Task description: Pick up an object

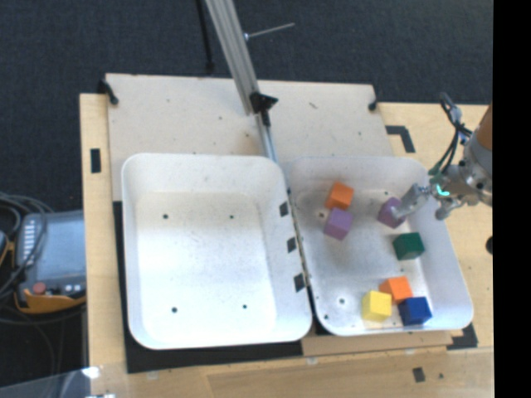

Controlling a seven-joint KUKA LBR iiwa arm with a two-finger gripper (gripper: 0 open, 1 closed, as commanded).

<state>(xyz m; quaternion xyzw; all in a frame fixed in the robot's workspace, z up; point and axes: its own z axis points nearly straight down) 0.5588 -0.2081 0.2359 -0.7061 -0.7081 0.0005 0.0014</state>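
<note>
Gripper (412, 199) reached into the right bin (448, 247) from the right, fingertip touching the upper-right purple block (389, 213). Jaw opening could not be read; no block was visibly between the fingers. Green block (407, 245) sat just below. Risk, as judged: an off-centre close would nudge the purple block aside, giving an empty grasp.

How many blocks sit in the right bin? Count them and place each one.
7. Orange block and purple block upper left; second purple block by the hand; green block mid-right; yellow, small orange, blue clustered at the near edge.
</note>
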